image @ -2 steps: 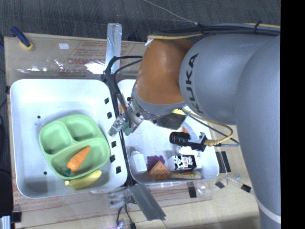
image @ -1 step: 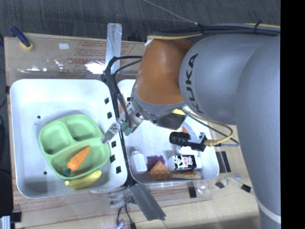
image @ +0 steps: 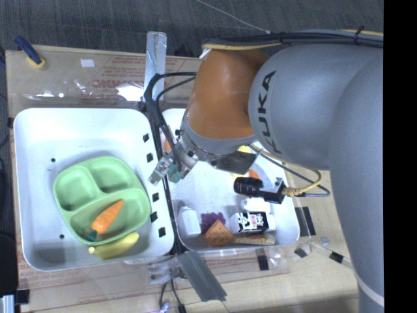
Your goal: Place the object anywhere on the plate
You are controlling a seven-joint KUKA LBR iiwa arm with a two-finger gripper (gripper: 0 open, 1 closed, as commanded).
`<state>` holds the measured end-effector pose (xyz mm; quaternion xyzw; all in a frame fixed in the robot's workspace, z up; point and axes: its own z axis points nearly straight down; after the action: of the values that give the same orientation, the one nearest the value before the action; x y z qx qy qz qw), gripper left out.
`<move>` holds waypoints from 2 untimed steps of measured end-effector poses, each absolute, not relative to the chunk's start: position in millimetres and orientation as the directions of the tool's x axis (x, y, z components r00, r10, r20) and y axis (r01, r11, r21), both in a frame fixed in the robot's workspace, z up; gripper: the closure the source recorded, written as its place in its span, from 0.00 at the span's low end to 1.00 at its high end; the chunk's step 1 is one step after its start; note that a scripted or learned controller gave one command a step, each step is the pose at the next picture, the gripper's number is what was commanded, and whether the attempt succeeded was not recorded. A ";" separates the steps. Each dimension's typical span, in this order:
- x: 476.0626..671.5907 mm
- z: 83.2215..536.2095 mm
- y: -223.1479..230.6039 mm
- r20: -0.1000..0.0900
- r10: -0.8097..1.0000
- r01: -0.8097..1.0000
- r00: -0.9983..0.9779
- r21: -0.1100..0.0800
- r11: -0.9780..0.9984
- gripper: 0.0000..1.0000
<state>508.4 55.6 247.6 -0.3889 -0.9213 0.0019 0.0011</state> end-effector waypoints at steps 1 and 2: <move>508.3 247.4 55.9 0.001 0.716 0.716 -0.698 -0.005 0.698 0.00; 509.1 257.3 56.3 -0.001 0.711 0.711 -0.703 -0.004 0.703 1.00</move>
<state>509.1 56.3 257.3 -0.3852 -0.9228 0.0021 0.0006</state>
